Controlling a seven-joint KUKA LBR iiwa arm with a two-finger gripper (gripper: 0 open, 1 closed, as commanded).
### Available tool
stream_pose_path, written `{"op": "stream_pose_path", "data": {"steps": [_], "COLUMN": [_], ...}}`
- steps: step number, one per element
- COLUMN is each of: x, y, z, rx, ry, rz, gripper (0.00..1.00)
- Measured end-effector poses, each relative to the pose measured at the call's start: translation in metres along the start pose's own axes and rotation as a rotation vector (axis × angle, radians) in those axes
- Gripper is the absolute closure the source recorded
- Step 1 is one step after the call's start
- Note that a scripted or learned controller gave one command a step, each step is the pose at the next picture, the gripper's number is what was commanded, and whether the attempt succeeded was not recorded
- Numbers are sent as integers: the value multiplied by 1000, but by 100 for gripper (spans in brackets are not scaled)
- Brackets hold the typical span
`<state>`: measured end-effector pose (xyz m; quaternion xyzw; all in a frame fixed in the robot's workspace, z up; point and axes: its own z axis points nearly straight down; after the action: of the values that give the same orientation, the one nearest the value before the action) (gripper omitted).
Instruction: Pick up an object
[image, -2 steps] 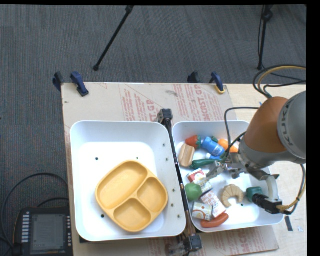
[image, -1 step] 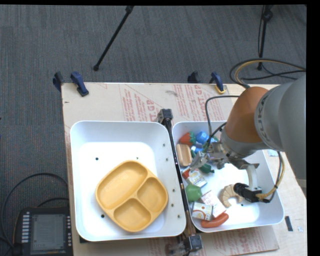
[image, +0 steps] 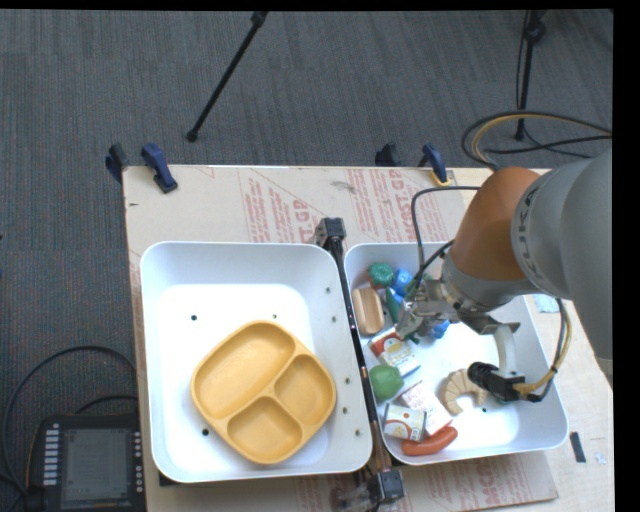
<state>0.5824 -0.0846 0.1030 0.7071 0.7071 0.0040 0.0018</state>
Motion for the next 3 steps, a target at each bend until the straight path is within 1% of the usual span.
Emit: {"op": "stream_pose_path", "data": {"steps": [1,2,3], "x": [54,53,53], "y": [40,40,40], "z": [-84,-83,-83], "rx": [10,12,12], "ry": [-2,-3,-3], "rz": [-5,-6,-6], "gripper": [100,0,0]}}
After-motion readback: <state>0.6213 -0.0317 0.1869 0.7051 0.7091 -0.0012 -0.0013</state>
